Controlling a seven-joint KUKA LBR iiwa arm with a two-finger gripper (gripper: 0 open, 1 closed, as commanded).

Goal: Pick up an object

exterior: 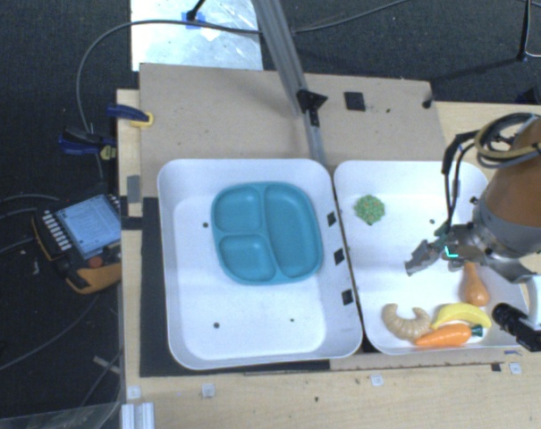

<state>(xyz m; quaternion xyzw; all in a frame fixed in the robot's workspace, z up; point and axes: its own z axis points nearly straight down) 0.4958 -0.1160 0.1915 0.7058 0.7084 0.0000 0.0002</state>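
Objects for picking are gathered in the lower right of the frame, in the right bin [404,181]. Nearest the bottom edge, a carrot [443,336] is laid along the bin's lower wall, with a banana [461,315] just above it and touching it, and a tan curled piece [404,318] just to their left. Slightly higher, an orange-brown pear-shaped item [474,284] is seen standing beside the arm, just above the banana. The tool [424,257] is positioned above the white floor of the right bin, to the left of the pear-shaped item and above the curled piece; nothing is seen between its fingers, and whether they are spread or closed cannot be told from this angle. The arm [520,199] is extended in from the right edge. Farther up in the same bin, a small green leafy piece [369,209] is set alone, well apart from the lower cluster. In the left bin [190,329], at mid-frame, a blue divided plate [267,231] is placed. Both bins are carried on a cardboard-covered surface [234,105]. At the left edge, a blue-and-orange handheld device [82,239] is lying on the dark floor.
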